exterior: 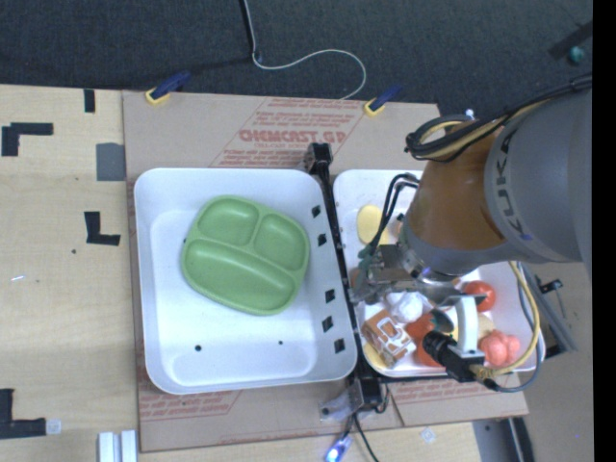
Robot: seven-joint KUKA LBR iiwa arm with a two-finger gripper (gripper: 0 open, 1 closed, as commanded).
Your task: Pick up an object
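- A brown worktop (58,258) (black marks on it) bears a cardboard sheet (289,133) and two white bins.
- The left bin (154,287) holds a green tray (245,253).
- The gripper (399,292) sits low in the right bin (371,183) among toys (390,337); its grip cannot be told.
- A dark carpet (115,17) lies beyond.

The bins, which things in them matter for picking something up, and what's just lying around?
Job things: gripper low in the right bin; small toys beneath it; yellow piece.

Lying about: green divided plate in the left bin; cardboard sheet; white cable.
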